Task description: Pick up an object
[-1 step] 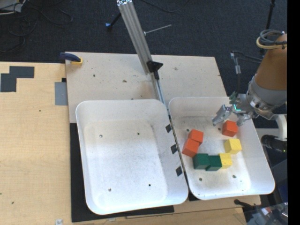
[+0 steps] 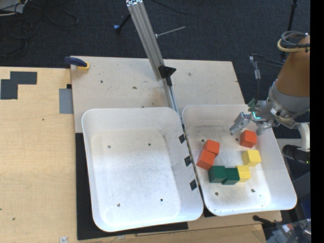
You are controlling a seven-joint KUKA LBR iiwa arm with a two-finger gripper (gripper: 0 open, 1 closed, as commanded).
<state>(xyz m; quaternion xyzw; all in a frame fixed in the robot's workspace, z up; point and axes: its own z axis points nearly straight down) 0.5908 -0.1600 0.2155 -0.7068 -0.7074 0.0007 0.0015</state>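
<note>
Claw (image 2: 249,127): we find it low in the right bin (image 2: 283,186), apparently closed around the orange cube (image 2: 248,138), though the grip is unclear. Lift outstanding; remaining blocks (image 2: 228,167) lie just beside the cube.

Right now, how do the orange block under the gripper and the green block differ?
The orange block is a single small cube lying apart, directly below the gripper. The green block is longer, like two cubes joined, and touches a yellow block. Both lie in the right bin.
</note>
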